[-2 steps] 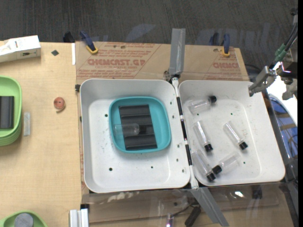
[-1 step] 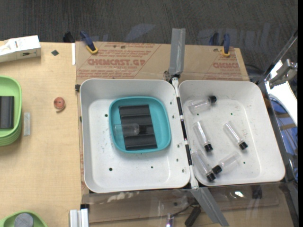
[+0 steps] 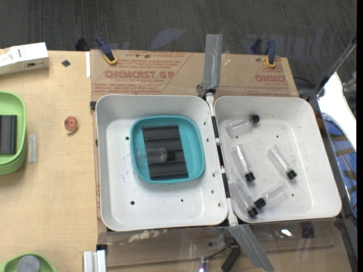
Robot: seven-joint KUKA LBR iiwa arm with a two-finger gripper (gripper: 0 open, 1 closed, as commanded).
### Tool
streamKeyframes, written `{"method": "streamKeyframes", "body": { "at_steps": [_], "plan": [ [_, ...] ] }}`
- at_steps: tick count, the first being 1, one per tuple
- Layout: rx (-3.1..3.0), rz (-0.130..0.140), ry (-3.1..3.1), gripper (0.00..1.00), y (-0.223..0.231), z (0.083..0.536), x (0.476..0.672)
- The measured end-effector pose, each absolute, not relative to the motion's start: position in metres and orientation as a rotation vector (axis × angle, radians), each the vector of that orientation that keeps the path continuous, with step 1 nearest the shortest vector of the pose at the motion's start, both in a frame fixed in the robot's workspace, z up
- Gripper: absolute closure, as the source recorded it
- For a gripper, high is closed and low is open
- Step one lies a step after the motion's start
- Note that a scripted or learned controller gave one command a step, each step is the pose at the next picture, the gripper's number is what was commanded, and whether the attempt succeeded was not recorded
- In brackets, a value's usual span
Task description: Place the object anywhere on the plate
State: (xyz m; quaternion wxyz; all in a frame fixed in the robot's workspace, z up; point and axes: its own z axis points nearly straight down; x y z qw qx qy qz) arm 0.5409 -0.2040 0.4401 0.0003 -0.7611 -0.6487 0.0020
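Note:
A teal square plate (image 3: 195, 152) with a dark ribbed insert sits in the left white bin (image 3: 113, 197). A clear vial (image 3: 157, 154) lies on the insert near the plate's middle. Several more clear vials with black caps lie in the right bin (image 3: 317, 203): one at the back (image 3: 243, 124), one in the middle (image 3: 242, 162), one to the right (image 3: 282, 162), and two crossed at the front (image 3: 258, 199).
A brown cardboard sheet (image 3: 147, 72) lies behind the bins, held by clamps. A green tray (image 3: 17, 109) sits at the left edge on the wooden bench, with a small round brown piece (image 3: 70, 123) beside it. A grey upright post (image 3: 212, 61) stands between the bins at the back.

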Motion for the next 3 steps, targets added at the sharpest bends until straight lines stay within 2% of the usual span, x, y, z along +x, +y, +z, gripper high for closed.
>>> {"method": "streamKeyframes", "body": {
  "at_steps": [2,3],
  "plan": [
    [-2.533,0.006,-1.858,0.00,-0.213,0.440,0.569],
    [-2.614,0.006,-1.741,0.00,-0.213,0.440,0.576]
  ]
}}
